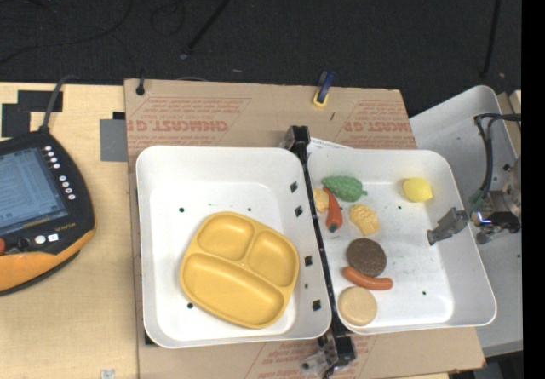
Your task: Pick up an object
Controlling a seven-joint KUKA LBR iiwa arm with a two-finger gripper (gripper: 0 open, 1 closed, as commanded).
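Hovering at the right bin (464, 301) edge with gripper (444, 226) state impossible to tell, nothing lifted yet: lemon (416, 190), burger patty (367, 256), sausage (369, 280) all untouched.

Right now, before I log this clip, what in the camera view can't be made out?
- Gripper: small and dark at the right bin's edge; the arm behind it is cut off by the frame's right side.
- Toy food pile beside the divider: pieces overlap, so the yellowish one under the carrot is unclear.
- Tablet: cropped by the left edge, screen text too small.
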